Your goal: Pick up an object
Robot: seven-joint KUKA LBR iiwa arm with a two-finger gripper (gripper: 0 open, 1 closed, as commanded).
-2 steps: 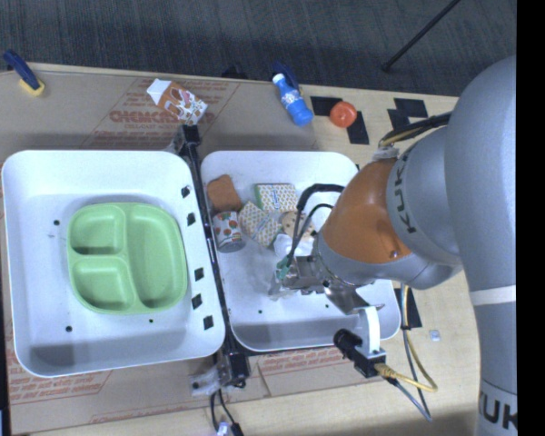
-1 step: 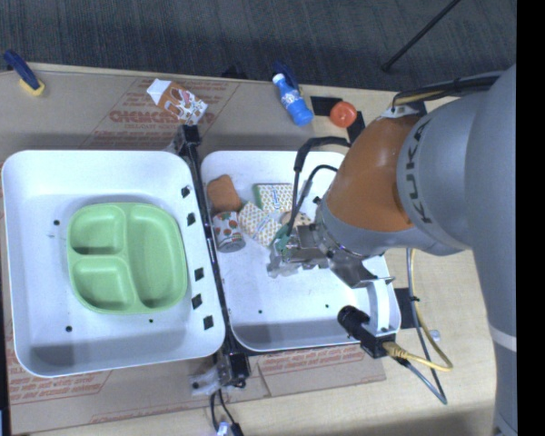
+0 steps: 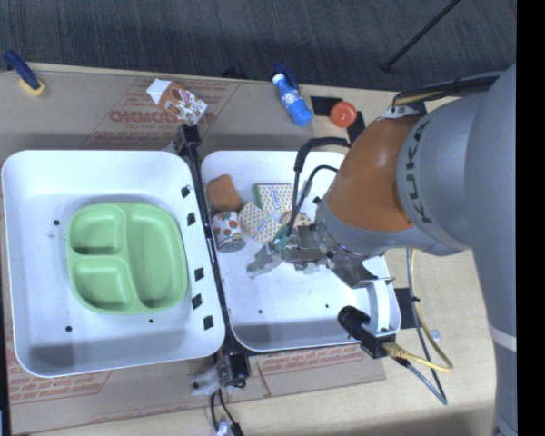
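gripper [image 3: 271, 254] sits low in the right bin [image 3: 282, 330], near its centre; finger state cannot be determined. patterned paper cup [image 3: 228, 230] lies by the bin's left wall, apart from the gripper.

A pale wooden desk [image 3: 454, 398] fills the lower part of the view, its bare top showing at the lower right. Most of it is covered by a sheet of brown cardboard [image 3: 118, 107] printed with faded red lettering, whose edges show along the top and bottom. Beyond the far edge of the desk lies a dark grey carpeted floor [image 3: 209, 16] with a fine ribbed texture. A thin dark rod [image 3: 436, 21] crosses the floor at a slant in the upper right corner. The light is even and soft, throwing only faint shadows on the desk.
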